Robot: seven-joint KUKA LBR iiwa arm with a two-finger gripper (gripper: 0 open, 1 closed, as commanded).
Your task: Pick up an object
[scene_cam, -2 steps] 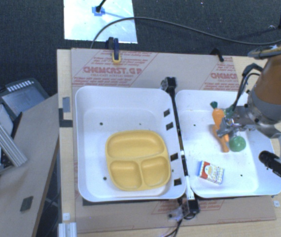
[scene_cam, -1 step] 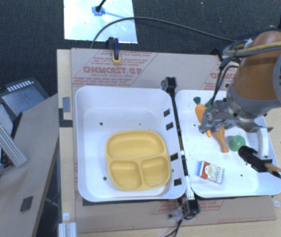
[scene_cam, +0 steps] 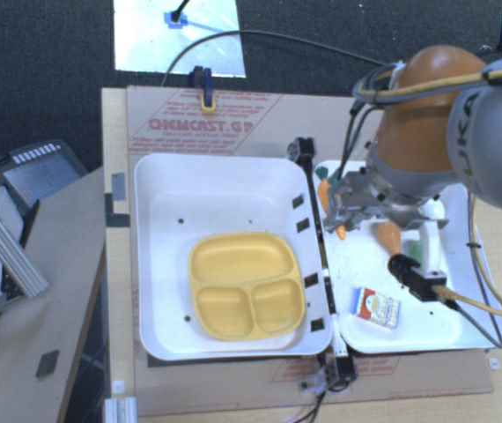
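Gripper (scene_cam: 350, 208) sits low in right bin (scene_cam: 445, 337) over orange items (scene_cam: 388, 233); finger state indeterminate. Recommend centring on one item before closing.

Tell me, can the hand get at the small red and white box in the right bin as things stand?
Probably yes: the small red and white box lies flat on the right white bin's floor, apart from the other items, with nothing over it.
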